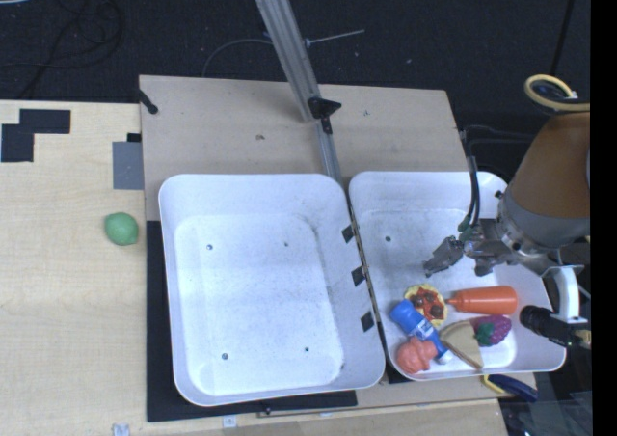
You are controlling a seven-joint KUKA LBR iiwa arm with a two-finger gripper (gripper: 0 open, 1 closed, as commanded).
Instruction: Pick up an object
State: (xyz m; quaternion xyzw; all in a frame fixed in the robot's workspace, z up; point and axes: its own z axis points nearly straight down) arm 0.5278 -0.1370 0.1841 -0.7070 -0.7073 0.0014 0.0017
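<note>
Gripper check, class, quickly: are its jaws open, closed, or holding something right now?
Gripper: jaws look open, holding nothing, above the right bin near the toys.

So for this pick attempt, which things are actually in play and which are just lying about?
In play:
gripper, over the right bin
orange bottle
blue toy
pink toy
purple grapes

Lying about:
left bin
green ball on the bench
metal rail

Two shallow white plastic bins are seen side by side on the worktop (241, 125). In the right bin (405, 203), small toys are clustered at its near end: an orange carrot-shaped piece (482, 301), a blue bottle (416, 320). The claw (445, 258) is poised just above them.
</note>
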